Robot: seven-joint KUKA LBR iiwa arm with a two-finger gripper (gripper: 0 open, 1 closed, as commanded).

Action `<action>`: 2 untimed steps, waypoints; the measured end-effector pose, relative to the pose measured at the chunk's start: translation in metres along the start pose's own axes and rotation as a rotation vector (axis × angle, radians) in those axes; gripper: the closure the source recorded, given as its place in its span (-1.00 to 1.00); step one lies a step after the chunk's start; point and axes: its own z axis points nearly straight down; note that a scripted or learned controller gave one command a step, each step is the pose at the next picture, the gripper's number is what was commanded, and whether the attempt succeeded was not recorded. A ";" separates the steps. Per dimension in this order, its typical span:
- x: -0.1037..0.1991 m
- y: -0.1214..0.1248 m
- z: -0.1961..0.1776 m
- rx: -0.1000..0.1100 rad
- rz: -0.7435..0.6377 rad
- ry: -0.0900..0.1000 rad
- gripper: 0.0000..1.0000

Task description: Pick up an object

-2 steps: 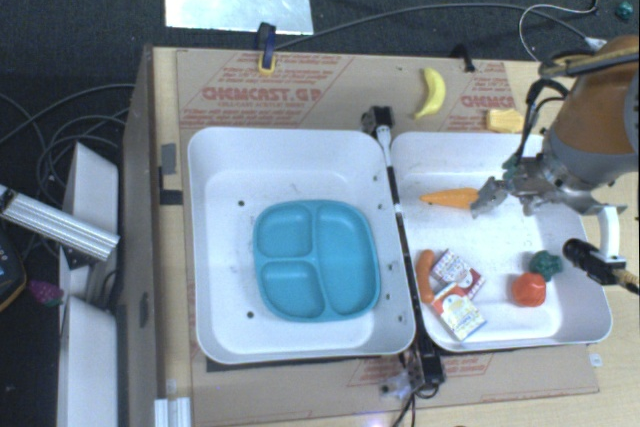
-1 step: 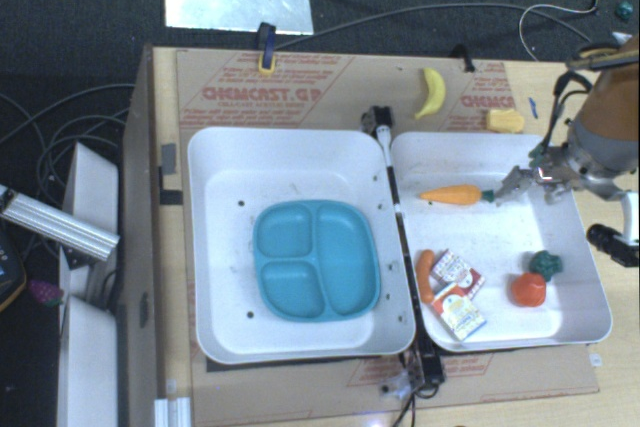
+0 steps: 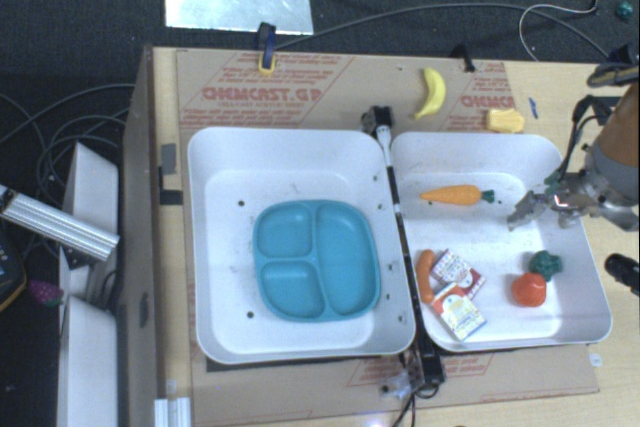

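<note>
Right now my gripper hangs w/ fingers spread and nothing between them over the right bin, near the carrot just to its left, so I'd centre over the carrot's middle before closing.

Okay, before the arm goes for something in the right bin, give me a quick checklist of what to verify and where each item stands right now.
1. Gripper over the right bin: ok, it sits near the bin's right side.
2. Nothing between its fingers: ok, none of the items is in its grasp.
3. Carrot lies free: ok, alone on the bin floor, to the camera's left of the gripper.
4. Tomato separate from the broccoli: not ok, they look touching.
5. Packets separable: not ok, they overlap and lie against the sausage.
6. Fingers open wide enough: cannot tell.
</note>
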 end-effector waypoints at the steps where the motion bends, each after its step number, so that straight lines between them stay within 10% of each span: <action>1: 0.000 -0.051 0.072 0.001 0.000 0.001 -1.00; 2: 0.048 -0.012 -0.031 -0.002 -0.003 0.000 -1.00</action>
